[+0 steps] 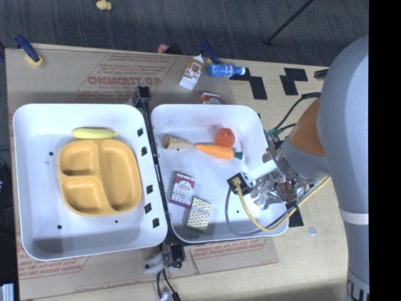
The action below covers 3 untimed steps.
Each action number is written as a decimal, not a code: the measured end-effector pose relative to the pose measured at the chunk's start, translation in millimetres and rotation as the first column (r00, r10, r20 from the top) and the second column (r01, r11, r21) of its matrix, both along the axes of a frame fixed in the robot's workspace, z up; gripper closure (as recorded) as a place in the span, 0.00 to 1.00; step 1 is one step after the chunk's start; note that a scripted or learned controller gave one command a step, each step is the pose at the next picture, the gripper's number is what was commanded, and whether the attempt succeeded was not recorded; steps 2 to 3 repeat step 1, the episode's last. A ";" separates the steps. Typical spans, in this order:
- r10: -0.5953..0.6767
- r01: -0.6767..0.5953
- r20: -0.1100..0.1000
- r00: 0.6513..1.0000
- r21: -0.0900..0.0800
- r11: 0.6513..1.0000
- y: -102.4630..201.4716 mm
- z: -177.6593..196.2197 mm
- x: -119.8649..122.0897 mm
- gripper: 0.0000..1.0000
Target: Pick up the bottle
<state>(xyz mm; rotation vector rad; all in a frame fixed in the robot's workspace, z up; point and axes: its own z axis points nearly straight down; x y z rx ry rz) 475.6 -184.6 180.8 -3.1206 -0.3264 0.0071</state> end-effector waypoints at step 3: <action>-0.002 0.002 0.002 1.000 0.000 1.000 -23.4 -0.5 0.4 1.00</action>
